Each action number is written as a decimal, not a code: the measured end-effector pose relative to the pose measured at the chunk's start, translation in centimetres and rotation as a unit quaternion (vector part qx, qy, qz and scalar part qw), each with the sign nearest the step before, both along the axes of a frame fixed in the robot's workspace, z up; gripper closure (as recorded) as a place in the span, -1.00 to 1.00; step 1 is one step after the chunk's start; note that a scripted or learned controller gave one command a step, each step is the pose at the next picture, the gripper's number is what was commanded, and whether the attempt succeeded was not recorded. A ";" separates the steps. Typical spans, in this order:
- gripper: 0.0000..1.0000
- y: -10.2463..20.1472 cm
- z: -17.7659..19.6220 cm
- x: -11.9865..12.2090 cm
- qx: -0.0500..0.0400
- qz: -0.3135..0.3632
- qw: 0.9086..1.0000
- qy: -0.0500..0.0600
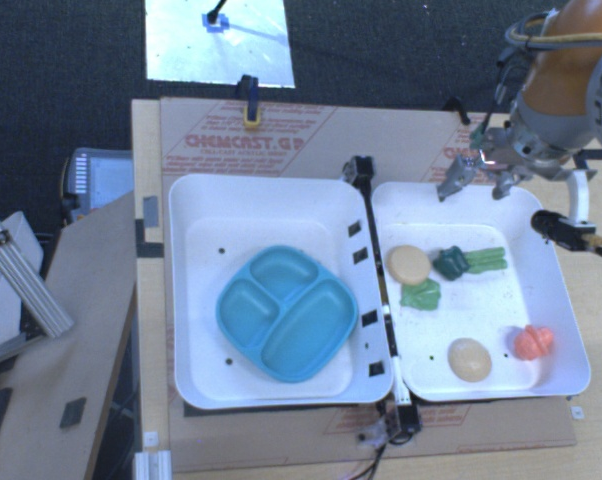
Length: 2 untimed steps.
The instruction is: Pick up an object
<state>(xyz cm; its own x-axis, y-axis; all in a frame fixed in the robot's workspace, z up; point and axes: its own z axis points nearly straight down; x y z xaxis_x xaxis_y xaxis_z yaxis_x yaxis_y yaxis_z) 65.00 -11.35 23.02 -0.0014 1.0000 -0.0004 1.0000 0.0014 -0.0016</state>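
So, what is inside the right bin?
The right bin holds a tan round piece, a dark green vegetable, a small green piece, a beige oval piece and an orange-pink piece. The gripper covers part of its far rim.

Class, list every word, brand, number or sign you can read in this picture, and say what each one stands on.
"CHEMCAST GP", in red, on the brown protective sheet behind the left bin.
More red print of the same kind on the sheet behind the right bin, near the gripper: too partial and blurred to read.
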 end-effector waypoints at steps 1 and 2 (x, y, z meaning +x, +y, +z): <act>-1.00 -0.4 -4.3 0.2 0.000 0.000 1.000 0.000; -1.00 0.6 -9.1 0.3 0.000 0.002 1.000 0.000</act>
